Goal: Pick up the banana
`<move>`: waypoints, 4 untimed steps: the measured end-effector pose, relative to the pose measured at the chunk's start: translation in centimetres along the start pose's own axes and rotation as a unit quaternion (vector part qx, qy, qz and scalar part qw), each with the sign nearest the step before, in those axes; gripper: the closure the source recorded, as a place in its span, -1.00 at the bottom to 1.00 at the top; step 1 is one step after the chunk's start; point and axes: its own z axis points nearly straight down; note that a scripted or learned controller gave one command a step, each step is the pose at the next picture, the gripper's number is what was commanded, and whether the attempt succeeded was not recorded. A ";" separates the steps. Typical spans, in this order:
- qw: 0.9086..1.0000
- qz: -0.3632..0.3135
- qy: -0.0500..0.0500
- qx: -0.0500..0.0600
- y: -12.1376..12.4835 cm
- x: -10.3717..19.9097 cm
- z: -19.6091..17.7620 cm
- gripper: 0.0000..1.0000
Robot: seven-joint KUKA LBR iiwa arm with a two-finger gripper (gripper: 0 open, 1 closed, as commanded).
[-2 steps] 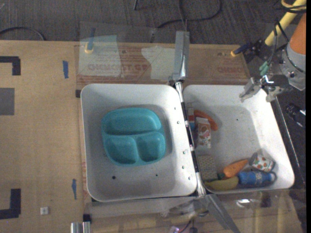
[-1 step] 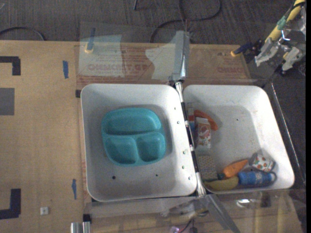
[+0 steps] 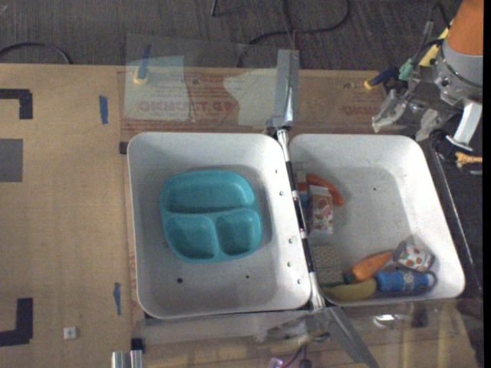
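My arm (image 3: 466, 29) comes in at the upper right corner, with its orange band above the grey wrist. My end effector (image 3: 406, 117) hangs below the wrist, pointing down and to the left, with two fingers (image 3: 387, 113) spread apart, holding nothing.

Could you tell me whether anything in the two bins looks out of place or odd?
Nothing looks spilled or broken. The items in the right bin are simply crowded along its left and near edges; the banana lies in the near corner, tight against a carrot and a blue bottle.
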 end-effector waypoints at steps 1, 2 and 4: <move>0.992 0.128 0.000 -0.001 3.3 -4.7 -13.0 -1.00; 0.992 0.123 -0.001 -0.002 3.4 -4.1 -14.1 1.00; 0.908 0.420 0.000 0.001 2.0 -5.9 -15.1 1.00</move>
